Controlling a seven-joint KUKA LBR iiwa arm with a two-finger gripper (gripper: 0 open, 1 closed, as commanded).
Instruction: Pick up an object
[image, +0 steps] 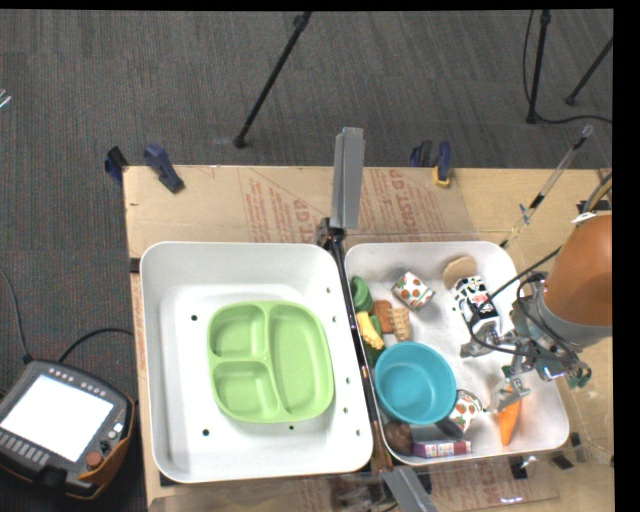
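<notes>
The gripper (519, 386) hangs low over the right bin (545, 428), seemingly lined up for a grab; a carrot (509, 421) lies just below the fingertips. Whether they grip anything, I cannot tell.

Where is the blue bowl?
The blue bowl sits in the right bin, near its front left, beside the green plate's bin.

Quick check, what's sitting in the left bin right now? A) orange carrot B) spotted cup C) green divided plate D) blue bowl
C: the green divided plate lies alone in the left bin, while the blue bowl, orange carrot and spotted cup are all in the right bin.
</notes>
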